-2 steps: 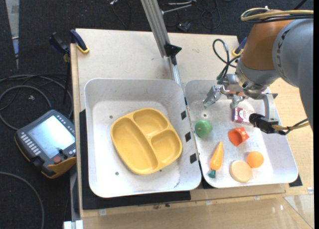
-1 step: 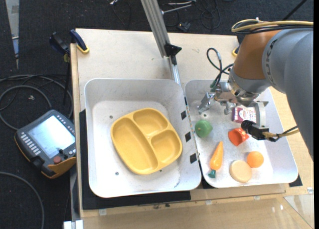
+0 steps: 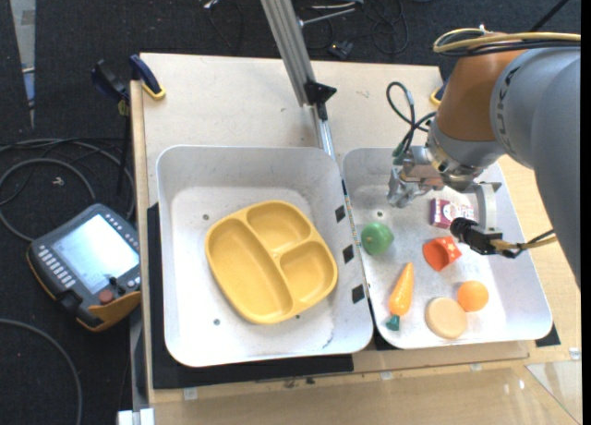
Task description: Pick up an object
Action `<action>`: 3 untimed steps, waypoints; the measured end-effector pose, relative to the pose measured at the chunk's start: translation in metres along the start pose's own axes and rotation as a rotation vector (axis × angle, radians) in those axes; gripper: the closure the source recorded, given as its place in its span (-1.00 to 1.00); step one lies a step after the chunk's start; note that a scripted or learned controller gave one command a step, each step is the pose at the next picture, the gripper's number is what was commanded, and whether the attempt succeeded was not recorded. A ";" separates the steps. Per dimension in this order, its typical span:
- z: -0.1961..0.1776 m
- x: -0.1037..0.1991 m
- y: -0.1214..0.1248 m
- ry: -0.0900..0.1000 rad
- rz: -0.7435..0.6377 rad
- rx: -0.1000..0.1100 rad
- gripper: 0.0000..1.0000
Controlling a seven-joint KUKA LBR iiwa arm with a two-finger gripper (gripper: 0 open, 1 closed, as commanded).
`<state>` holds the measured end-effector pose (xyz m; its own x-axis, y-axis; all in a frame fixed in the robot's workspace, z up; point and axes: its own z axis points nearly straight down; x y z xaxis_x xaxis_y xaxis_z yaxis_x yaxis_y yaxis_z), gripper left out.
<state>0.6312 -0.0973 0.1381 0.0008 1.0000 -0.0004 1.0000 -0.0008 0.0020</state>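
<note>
We see the tool (image 3: 404, 190) hanging low over the far part of the right bin (image 3: 526, 308), near that bin's left wall. We cannot tell how it is set, as the wrist hides it. Nothing shows in its grip. Taking the green ball (image 3: 376, 238) as our landmark: it lies just below the tool in the view, close but apart from it. To the right of the green ball sits an orange-red cup (image 3: 441, 252), and beyond that, up and right, a purple and white packet (image 3: 450, 210) beside the wrist. Below the green ball lies a toy carrot (image 3: 401, 292), with a beige disc (image 3: 447, 318) and an orange ball (image 3: 473, 296) further right. Left of the green ball, in the left bin (image 3: 175, 229), rests a yellow divided plate (image 3: 271, 260)
</note>
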 end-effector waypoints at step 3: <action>-0.152 0.000 0.001 -0.001 -0.004 -0.005 1.00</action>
<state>0.6323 -0.0971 0.2904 -0.0030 1.0000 -0.0015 1.0000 0.0031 0.0068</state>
